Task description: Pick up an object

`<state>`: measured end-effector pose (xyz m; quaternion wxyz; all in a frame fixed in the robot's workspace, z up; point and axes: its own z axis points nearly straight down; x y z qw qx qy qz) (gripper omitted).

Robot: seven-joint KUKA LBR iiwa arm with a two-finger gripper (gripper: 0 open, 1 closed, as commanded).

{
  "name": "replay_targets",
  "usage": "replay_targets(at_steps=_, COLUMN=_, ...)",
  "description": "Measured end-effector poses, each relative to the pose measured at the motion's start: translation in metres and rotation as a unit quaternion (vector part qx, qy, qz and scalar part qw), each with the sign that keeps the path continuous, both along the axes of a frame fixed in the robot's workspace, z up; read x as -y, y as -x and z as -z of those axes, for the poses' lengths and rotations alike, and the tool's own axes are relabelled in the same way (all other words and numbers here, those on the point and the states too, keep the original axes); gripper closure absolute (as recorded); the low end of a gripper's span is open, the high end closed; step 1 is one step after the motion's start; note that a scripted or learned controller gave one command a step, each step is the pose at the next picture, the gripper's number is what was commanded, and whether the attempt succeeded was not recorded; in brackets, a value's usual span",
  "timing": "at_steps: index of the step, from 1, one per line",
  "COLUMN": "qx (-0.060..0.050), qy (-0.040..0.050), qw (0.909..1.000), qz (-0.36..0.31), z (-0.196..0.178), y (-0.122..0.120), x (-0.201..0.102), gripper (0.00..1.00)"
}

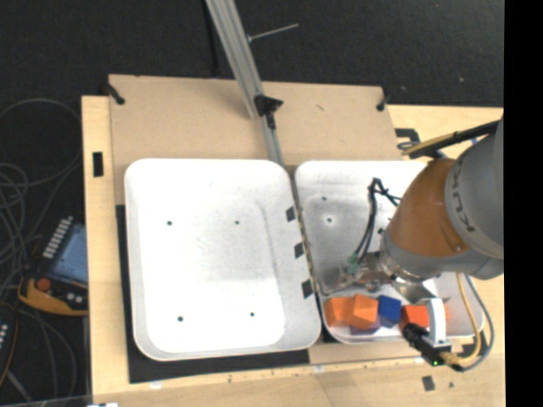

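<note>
Arm [445,219] enters from the right, grey body with the orange band, bent down over the right bin [339,185]. Its bulk covers most of that bin's right half.

Pincer [373,276] sits low over the near end of the right bin, just above the cluster of objects. Whether it is parted or closed cannot be told: the wrist and cabling hide it. Nothing can be seen held in it.

Objects lie together at the near end of the right bin:
- orange block [352,310], the leftmost, close to the bin's left wall
- blue block [389,309], just beside it to the right, touching or nearly so
- second orange piece [416,315], right of the blue block, partly hidden by arm hardware
- a purplish patch under the orange block's near edge, too small to identify

All appear to rest on the bin floor.

Left bin [212,253] lies just beside the right bin, their rims meeting along a dark-clipped seam. Four small dark dots mark its floor.

Worktop [331,121] is tan board. A slanted metal rail [242,53] runs from the top of the view down to the seam between the bins.

Off the worktop to the left, on the dark floor: coiled cables [30,176] and a handheld pendant [61,265] with a blue screen and orange trim.
</note>
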<state>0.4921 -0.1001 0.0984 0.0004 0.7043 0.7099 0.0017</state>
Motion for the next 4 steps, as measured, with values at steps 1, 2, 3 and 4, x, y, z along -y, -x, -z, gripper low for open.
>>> replay_targets(at_steps=1, qx=0.001, qy=0.0015, qw=1.0, qz=0.004, z=0.001, y=0.007, x=0.016, gripper=0.0)
replay_targets(at_steps=2, qx=0.003, qy=0.0011, qw=1.0, qz=0.001, z=-0.095, y=0.006, x=-0.014, gripper=0.0)
replay_targets(at_steps=3, qx=-0.003, qy=0.0012, qw=1.0, qz=0.004, z=-0.062, y=0.001, x=-0.011, gripper=0.0)
replay_targets(at_steps=4, qx=-0.004, qy=0.0011, qw=1.0, qz=0.005, z=-0.025, y=0.004, x=-0.002, gripper=0.0)
